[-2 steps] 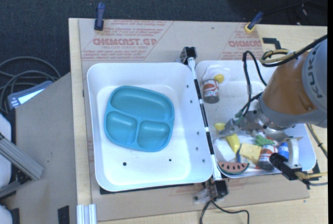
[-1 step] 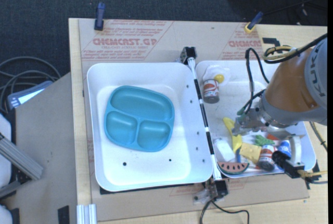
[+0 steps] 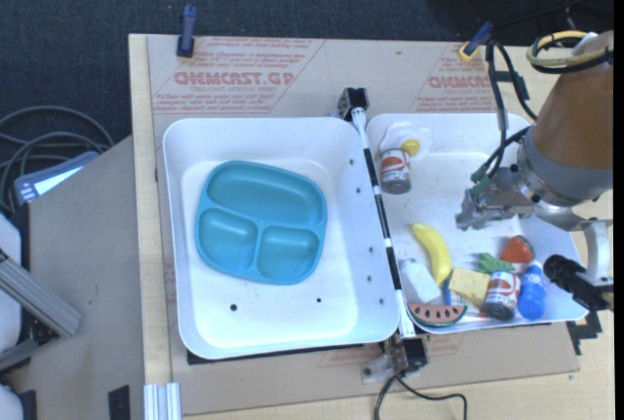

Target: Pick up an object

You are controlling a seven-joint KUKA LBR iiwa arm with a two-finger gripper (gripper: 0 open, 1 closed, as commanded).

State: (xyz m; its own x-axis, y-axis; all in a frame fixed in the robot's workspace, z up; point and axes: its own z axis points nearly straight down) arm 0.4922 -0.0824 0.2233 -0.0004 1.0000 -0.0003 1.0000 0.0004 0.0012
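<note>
hand (image 3: 478, 210): low in the right bin (image 3: 444, 140), just right of the banana (image 3: 433, 250); can't tell if it is open or shut, nothing seen in it | step: reaching, no pick made yet | things: can (image 3: 394, 170) up-left of banana, tomato (image 3: 518, 248) to its right | next: line up over one toy, close, lift

Two white bins (image 3: 195, 155), one blue divided plate (image 3: 261, 221), two small cans (image 3: 395, 171), one banana (image 3: 433, 250), one watermelon slice (image 3: 435, 315), one blue bottle (image 3: 531, 293)
</note>
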